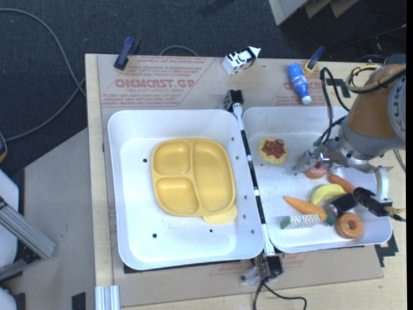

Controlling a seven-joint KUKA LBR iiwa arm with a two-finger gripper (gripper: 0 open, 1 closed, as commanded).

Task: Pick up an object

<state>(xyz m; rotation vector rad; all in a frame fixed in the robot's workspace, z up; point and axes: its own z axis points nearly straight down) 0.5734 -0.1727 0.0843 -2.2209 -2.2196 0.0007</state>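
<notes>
Gripper [308, 165] low in right bin [284, 123], jaws over a pinkish object [317, 172]; cannot tell if they are spread or pinching. Nearby in this bin: pizza slice toy [273, 150], banana [326, 192], carrot [303, 205], donut [350, 225]. Left bin [129, 173] holds a yellow divided plate [192, 175].

A robotics lab: a bench [161, 76] with clamped white bins [129, 192], loose cables [58, 50] and dark carpet [45, 18].

Yellow divided plate [192, 176], orange carrot [303, 205], blue bottle [298, 81], perhaps red-topped yellow pizza toy [273, 150], white bins [129, 192].
</notes>
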